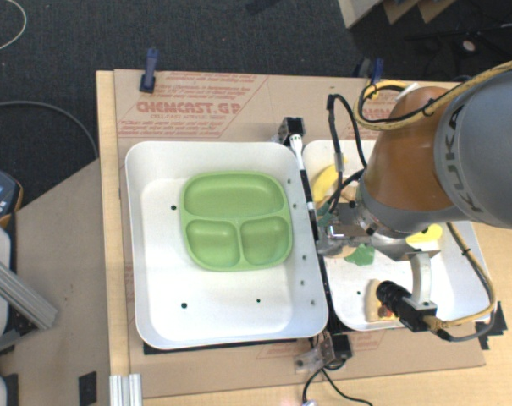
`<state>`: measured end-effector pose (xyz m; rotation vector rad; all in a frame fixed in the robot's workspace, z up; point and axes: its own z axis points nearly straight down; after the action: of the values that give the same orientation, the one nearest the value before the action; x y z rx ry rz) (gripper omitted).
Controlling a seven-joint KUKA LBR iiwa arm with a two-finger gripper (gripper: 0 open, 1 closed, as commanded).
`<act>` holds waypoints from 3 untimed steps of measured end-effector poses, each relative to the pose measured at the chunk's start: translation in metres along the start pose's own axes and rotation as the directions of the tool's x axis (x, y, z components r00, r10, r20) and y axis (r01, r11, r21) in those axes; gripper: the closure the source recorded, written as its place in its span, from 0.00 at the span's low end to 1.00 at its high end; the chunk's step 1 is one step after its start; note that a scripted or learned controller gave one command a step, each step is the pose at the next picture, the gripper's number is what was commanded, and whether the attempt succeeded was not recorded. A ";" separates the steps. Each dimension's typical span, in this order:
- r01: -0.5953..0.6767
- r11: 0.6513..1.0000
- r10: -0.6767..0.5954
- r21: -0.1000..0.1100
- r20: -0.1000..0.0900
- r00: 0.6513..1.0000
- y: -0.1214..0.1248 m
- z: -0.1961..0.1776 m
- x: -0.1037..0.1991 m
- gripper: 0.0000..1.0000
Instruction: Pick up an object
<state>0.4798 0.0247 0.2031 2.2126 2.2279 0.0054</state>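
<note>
My gripper (333, 236) hangs low over the left side of the right bin (459, 299), mostly hidden under the orange-banded wrist. Just beside it lies a small green object (359, 255), partly covered by the arm. A yellow object (325, 183) sits at the bin's back left, close to the gripper. Another yellow piece (426, 237) peeks out to the right of the arm. A tan and brown object (379, 302) rests near the bin's front.
The left bin (154, 252) holds a green divided plate (236, 219). A black bar (306, 218) runs between the two bins. Cables (349, 142) loop off the arm over the back of the right bin. Cardboard (196, 100) lies behind the bins.
</note>
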 end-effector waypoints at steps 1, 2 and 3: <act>-0.006 1.000 0.006 0.000 0.002 1.000 0.000 -0.009 -0.003 1.00; -0.004 1.000 0.004 -0.015 -0.002 1.000 0.002 -0.193 0.014 1.00; -0.006 1.000 0.006 0.010 0.002 1.000 0.000 -0.132 0.026 1.00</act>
<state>0.4786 0.0509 0.3353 2.2238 2.2255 -0.0078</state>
